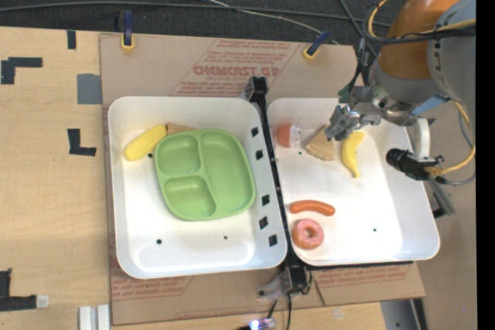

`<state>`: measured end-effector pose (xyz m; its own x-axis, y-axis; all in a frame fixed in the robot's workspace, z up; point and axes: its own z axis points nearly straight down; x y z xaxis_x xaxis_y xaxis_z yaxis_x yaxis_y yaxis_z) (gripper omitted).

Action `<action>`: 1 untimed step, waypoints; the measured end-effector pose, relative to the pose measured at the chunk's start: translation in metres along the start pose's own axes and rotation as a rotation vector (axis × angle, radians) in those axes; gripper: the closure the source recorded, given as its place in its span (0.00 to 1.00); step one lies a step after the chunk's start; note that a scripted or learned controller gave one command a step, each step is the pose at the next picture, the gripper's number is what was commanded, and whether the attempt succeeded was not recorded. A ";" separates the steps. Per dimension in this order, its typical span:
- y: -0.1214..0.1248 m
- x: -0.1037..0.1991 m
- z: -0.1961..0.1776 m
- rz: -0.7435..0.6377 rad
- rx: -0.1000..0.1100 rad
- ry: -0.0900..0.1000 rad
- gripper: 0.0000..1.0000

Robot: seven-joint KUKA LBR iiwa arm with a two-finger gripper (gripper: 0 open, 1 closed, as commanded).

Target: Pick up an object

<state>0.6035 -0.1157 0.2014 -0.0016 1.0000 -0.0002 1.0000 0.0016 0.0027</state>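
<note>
My gripper (340,127) hangs low over the back of the right bin (402,236), its tip right above a tan bread slice (322,146). A yellow banana (353,153) lies just right of that slice. Left of it sits a small orange-and-white piece (285,135) by the bin's left wall. Nearer the front lie a red sausage (312,207) and a pink donut (308,233). Nothing shows between the fingers.
The left bin (131,243) holds a green divided plate (204,172), a yellow corn cob (145,142) and a tan piece (179,128) behind the plate. A black divider (265,166) runs between the bins. Cables loop behind the arm.
</note>
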 end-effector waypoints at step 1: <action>0.001 0.000 -0.053 0.000 -0.002 -0.001 1.00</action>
<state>0.6047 -0.1155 0.2547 -0.0015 1.0000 -0.0010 1.0000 0.0015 0.0047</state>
